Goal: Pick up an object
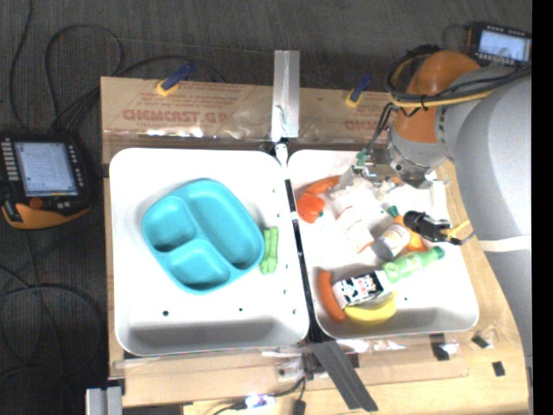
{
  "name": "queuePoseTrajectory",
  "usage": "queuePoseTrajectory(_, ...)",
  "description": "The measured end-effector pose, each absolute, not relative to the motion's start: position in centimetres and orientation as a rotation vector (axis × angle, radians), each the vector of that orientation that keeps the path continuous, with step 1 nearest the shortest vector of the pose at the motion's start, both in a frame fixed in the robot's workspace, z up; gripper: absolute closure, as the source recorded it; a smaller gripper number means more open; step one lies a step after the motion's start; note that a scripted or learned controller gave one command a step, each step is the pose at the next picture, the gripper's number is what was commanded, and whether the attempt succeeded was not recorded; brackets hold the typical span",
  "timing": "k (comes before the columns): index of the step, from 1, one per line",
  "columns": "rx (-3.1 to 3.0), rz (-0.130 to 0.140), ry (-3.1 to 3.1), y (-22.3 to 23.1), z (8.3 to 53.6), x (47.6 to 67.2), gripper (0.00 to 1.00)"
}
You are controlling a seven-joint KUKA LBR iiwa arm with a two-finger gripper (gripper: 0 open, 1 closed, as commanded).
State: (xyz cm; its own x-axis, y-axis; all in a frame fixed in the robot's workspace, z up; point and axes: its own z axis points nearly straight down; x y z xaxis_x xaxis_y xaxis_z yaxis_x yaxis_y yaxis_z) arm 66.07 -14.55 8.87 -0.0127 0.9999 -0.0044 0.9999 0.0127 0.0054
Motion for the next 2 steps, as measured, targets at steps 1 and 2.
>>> queuePoseTrajectory(1,2.196,-0.002,2.228,-14.7,10.0,66.2,1.0)
queuePoseTrajectory(2,2.122,-0.001,2.315,-9.8,19.4,65.0,1.0)
